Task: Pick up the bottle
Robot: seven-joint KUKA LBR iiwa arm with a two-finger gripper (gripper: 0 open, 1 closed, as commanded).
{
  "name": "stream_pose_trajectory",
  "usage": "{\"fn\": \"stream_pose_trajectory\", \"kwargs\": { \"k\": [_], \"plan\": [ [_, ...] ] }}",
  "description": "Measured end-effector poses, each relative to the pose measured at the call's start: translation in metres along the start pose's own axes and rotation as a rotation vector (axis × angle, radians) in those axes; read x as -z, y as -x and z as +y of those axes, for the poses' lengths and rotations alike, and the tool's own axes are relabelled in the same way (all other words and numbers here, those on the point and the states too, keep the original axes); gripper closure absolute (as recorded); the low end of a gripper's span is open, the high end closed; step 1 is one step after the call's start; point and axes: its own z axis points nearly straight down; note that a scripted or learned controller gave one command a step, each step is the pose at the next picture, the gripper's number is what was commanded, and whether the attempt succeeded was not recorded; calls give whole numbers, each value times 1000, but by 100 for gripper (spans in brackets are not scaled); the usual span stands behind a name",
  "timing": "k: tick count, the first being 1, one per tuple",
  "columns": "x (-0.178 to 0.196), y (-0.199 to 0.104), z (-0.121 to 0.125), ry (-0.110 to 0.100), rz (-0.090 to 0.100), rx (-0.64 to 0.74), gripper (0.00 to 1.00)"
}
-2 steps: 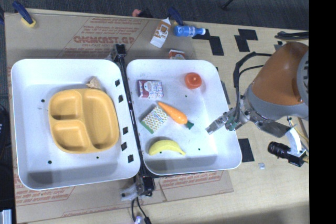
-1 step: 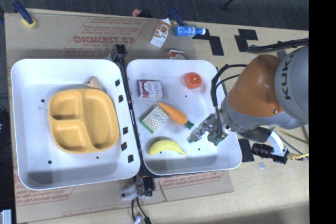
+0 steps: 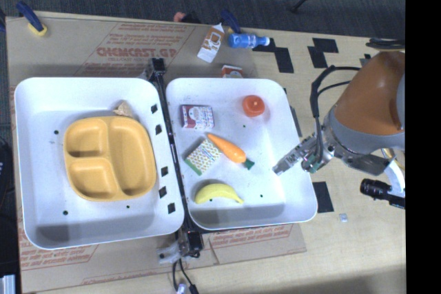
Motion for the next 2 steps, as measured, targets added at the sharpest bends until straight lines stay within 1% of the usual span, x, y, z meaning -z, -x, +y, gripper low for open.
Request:
{"fn": "stream_pose_trajectory", "kwargs": {
  "k": [1, 2],
  "plan": [
    [-58, -40, 26, 0, 2, 192, 100],
    [-12, 0, 0, 0, -1, 398, 100]
  ]
}}
